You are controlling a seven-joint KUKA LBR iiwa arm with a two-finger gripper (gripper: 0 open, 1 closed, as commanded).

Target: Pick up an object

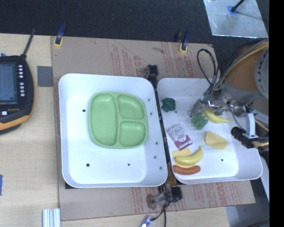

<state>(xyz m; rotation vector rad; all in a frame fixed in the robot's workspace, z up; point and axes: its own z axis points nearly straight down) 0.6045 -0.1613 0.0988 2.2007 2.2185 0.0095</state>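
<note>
Here the pincer (203, 111) sits low in the right white bin (229, 174), over a small yellow banana-shaped toy (216, 117) and a bumpy green plastic vegetable (199, 122) just left of it; how wide it stands cannot be told. Both toys look light, stiff and somewhat slick, so a grip across the banana's narrow middle seems safest. Further left lies a dark green lump (168, 104); below, a pale yellow wedge (216, 140), a printed packet (179, 135), a second banana (188, 155) and a red sausage (186, 170).
</note>
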